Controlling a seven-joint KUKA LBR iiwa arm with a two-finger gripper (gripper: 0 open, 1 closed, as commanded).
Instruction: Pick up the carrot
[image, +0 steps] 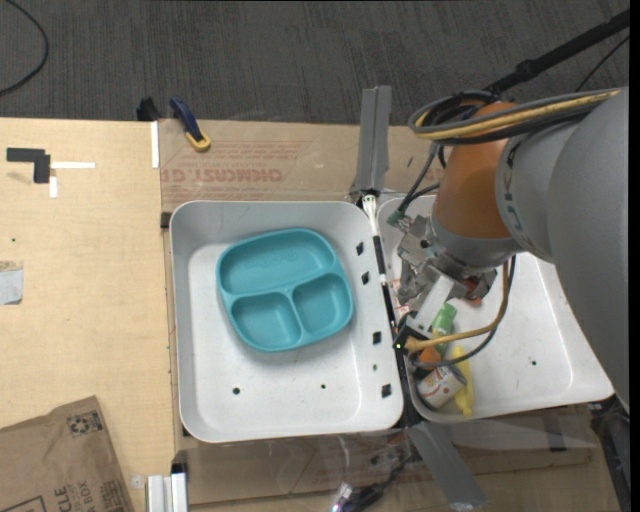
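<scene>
A small orange carrot (429, 353) lies at the near left corner of the right bin (560, 350), partly under a cable. The gripper (418, 298) hangs just above and behind it, low over the bin's left wall, beneath the grey arm with its orange band (478, 190). The arm's bulk hides much of the gripper.
Beside the carrot lie a green piece (443, 319), a yellow piece (461, 386) and a white and red item (436, 381). The left bin (200, 380) holds a teal divided plate (287, 288). A metal divider post (374, 140) stands between the bins at the back.
</scene>
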